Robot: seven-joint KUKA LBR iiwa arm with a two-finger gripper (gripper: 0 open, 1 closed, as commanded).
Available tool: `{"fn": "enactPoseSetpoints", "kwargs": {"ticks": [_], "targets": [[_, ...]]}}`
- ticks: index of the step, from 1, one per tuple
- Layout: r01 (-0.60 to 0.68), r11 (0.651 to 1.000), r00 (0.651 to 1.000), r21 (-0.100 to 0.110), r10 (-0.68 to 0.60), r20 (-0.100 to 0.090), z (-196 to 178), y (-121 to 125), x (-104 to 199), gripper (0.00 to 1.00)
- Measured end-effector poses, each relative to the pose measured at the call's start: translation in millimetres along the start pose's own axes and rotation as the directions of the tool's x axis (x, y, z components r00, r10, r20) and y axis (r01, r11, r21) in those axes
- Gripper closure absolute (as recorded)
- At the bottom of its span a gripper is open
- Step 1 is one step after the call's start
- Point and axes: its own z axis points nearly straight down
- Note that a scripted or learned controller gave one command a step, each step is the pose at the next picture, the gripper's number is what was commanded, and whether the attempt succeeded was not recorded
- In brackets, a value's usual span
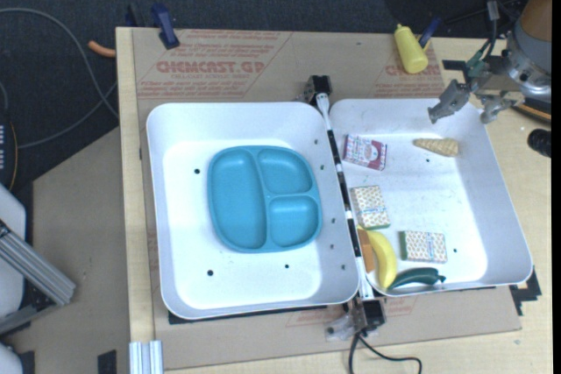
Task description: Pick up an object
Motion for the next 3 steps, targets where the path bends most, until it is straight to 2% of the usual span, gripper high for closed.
{"fn": "enactPoseSetpoints", "kwargs": {"ticks": [1, 2, 3], "targets": [[0.001, 1.0, 1.0, 0.001, -0.001, -0.001, 88, 22, 32, 0.0], [0.001, 1.0, 1.0, -0.006, -0.001, 0.001, 163, 34, 73, 0.0], [0.002, 1.0, 1.0, -0.007, -0.002, 0.0, 163, 53, 65, 0.0]]}}
